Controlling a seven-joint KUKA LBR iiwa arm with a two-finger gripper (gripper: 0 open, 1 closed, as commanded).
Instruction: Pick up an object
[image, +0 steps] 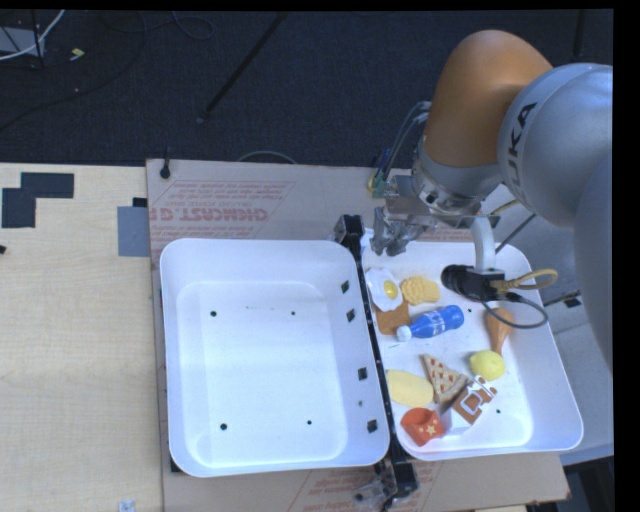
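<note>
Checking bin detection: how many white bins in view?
2. Left bin beside the right bin, which holds the toy food; the hand hangs over its far-left corner.

Read "KUKA", in part, running down the grey arm (560, 130) in dark letters. Found red print on the cardboard (250, 200) under the bins, upside down from this view and too faint to make out for certain. Saw more red print on the cardboard's near edge, unreadable. Noted a white label on the blue bottle (434, 323), too small to read.
</note>
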